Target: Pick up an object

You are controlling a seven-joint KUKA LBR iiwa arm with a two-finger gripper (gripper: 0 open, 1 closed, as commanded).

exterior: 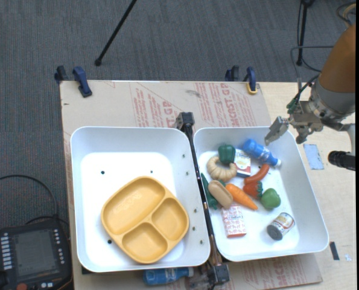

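Note:
The right bin (309, 189) holds a pile of toy food. In it are a blue bottle (259, 151), a dark green pepper (226, 153), a beige ring-shaped bagel (221, 169), a hot dog (219, 193), a carrot (241, 196), a red chili (259, 173), a light green pepper (270, 198), a small can (280, 226) and a red-and-white packet (234, 221). My gripper (288, 132) hangs above the bin's far right corner, just up and right of the blue bottle. It is open, with nothing between its fingers.
The left bin (88, 144) carries a yellow three-compartment plate (145, 219). Blue clamps (81, 80) grip the board's far edge. A teach pendant (28, 252) lies on the floor at the lower left, and tripod legs stand behind the bench.

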